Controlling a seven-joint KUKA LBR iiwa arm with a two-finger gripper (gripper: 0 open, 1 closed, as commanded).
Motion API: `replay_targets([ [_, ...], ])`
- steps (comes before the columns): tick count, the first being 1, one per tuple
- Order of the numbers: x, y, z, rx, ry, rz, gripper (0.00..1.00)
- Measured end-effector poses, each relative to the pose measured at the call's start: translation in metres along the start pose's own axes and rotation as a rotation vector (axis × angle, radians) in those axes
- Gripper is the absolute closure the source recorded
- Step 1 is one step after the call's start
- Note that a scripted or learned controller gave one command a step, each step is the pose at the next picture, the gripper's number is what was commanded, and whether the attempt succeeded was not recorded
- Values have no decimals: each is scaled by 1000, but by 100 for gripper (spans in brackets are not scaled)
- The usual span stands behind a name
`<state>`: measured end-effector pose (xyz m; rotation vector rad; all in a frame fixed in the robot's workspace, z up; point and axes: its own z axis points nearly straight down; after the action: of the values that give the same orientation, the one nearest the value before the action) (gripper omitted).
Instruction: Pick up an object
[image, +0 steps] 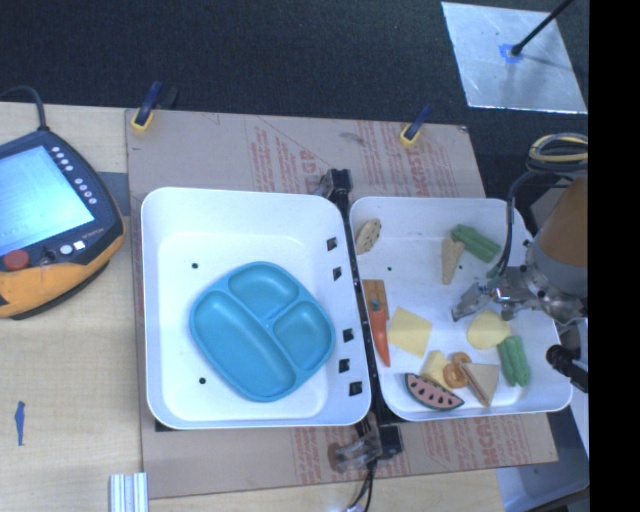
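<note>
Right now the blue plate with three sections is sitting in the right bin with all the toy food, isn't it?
Not quite. The camera view shows the blue plate lying in the left bin, by itself. The toy food, like the watermelon slice and the carrot, is in the right bin.

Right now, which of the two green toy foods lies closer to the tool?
The green piece at the right bin's lower right, just below the tool; the other green one lies higher, near the top.

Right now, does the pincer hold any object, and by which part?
Nothing is held. The pincer hangs open over the right bin, beside the pale yellow piece.
</note>
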<state>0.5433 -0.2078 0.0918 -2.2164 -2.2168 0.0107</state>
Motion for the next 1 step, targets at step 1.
replay_targets([
  [1,-5,-46,1,-2,1,-2,0],
])
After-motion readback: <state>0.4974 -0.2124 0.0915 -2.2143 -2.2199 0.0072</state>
